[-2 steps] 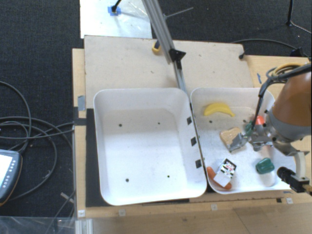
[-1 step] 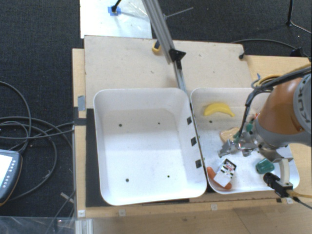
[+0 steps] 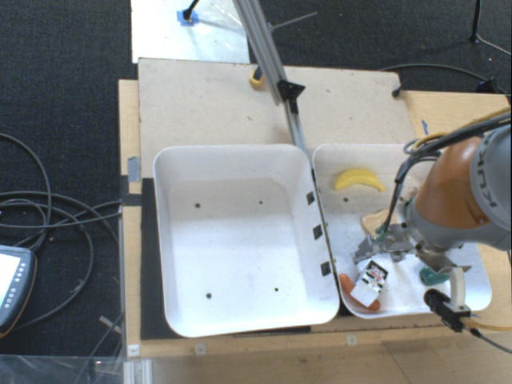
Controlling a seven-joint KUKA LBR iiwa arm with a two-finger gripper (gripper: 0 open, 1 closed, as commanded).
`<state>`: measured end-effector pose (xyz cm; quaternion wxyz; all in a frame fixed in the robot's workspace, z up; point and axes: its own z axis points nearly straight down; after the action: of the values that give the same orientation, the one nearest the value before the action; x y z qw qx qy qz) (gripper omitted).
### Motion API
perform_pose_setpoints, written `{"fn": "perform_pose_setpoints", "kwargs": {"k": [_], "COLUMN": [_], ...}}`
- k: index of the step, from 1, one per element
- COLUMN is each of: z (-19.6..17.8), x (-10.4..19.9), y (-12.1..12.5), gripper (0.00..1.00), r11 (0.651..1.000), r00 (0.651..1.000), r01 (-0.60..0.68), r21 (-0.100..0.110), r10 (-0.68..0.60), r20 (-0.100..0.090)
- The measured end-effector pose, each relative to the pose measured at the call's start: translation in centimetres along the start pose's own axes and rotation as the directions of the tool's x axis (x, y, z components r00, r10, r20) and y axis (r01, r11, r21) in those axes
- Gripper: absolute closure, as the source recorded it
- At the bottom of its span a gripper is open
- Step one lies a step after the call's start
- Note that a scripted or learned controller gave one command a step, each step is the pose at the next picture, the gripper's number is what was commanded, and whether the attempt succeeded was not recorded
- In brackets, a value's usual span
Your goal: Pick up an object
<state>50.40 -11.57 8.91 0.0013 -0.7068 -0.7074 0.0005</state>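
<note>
my gripper (image 3: 376, 250) low over right bin (image 3: 480, 290), near front; cannot tell fingers' state. small black-white box (image 3: 370, 282) just below, beside orange piece (image 3: 346, 282). box looks light, stiff, slick faces; grip across short sides. banana (image 3: 358, 180) near back, apart.

Beyond my work, itemised from the table (image 3: 208, 102):
- Left bin (image 3: 240, 238), white, on the table.
- Metal pole (image 3: 264, 46), slanting across the table's far edge.
- Black cables (image 3: 56, 214), on dark floor left of the table.
- Tablet screen (image 3: 12, 282), below those cables.
</note>
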Motion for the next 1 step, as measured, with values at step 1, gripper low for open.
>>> {"fn": "perform_pose_setpoints", "kwargs": {"k": [1], "z": [-1.21], "x": [-0.08], "y": [0.13], "gripper": [1.0], "r11": [1.0], "r00": [1.0], "r01": [0.0], "r21": [-0.005], "r10": [0.0], "r20": [0.001]}}
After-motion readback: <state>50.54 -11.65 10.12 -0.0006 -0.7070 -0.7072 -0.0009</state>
